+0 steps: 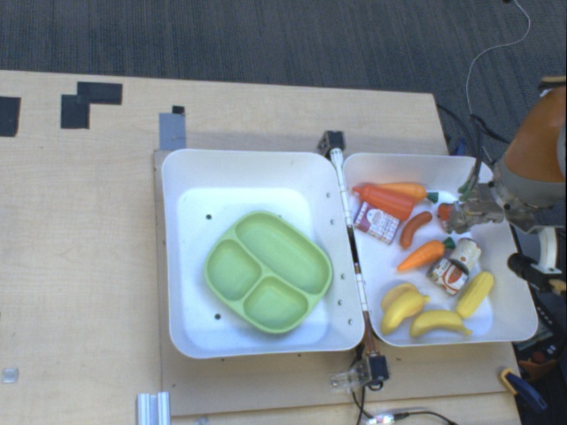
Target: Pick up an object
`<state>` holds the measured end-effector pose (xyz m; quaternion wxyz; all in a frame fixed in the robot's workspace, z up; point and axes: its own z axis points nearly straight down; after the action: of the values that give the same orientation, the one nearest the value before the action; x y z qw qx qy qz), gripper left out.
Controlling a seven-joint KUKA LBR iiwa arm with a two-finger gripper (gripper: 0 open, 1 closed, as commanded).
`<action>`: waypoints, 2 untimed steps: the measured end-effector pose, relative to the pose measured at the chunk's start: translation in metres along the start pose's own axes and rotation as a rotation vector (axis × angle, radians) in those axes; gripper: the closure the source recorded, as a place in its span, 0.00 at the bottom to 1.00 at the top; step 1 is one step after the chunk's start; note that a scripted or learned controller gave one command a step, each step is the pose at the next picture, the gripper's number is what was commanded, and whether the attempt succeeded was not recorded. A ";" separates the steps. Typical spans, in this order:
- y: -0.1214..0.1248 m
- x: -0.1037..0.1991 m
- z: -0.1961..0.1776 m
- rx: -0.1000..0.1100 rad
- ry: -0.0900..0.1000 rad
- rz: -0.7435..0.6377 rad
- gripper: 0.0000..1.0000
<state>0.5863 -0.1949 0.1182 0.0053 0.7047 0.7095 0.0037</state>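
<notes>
end effector (462, 209) hangs beside carrot (420, 255), sausage (415, 227), bottle (454, 267).

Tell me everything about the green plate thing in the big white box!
The green plate is a light green oval tray that looks like smooth plastic. Raised ridges split it into three sections: one long one along the far side and two smaller ones nearer the camera. It lies flat and right way up, turned at a slant, on the floor of the left white bin, roughly in its middle. All three sections look bare, and it touches nothing apart from the bin floor.
</notes>
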 end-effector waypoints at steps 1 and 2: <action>0.000 0.000 0.000 0.000 0.000 0.000 0.00; 0.002 0.001 -0.011 -0.004 0.000 -0.002 1.00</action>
<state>0.5877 -0.1942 0.1292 0.0068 0.7039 0.7102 0.0050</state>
